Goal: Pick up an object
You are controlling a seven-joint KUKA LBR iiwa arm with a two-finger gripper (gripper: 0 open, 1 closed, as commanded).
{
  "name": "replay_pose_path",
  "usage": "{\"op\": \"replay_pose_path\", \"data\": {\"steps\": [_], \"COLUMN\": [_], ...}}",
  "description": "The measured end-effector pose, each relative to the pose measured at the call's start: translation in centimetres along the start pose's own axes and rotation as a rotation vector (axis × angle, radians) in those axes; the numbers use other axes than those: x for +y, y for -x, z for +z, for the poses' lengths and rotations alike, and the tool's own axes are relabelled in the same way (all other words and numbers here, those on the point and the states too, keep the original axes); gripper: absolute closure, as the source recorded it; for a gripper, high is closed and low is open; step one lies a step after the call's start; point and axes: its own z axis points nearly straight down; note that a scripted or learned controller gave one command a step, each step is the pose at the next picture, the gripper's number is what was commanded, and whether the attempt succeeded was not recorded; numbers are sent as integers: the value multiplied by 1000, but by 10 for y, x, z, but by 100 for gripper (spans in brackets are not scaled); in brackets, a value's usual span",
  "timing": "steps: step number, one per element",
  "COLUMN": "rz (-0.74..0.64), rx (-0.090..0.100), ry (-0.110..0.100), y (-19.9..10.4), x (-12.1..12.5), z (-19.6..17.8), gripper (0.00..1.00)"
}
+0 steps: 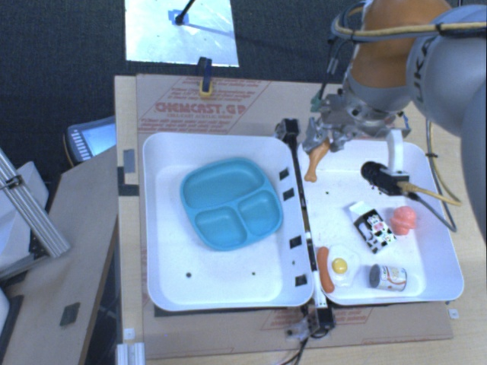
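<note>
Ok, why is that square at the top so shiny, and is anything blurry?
In the camera view, the silver square catches the light and glares pale; the white bin around the blue plate looks bright with only faint shadows; the arm's orange band, nearest the camera, looks slightly soft.

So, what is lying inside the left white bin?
One blue divided plate, lying flat on the left bin floor. The floor beneath the plate is covered, so anything under it cannot be seen.
</note>
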Motion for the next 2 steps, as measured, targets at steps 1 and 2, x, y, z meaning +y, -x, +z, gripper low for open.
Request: {"op": "replay_pose_path", "data": {"steps": [1,2], "rz": [-1,0], "rx": [1,1], "ry": [-1,-2], "y": [-55,-98], "x": [-12,-26], "z": [3,9], "gripper": [100,100]}}
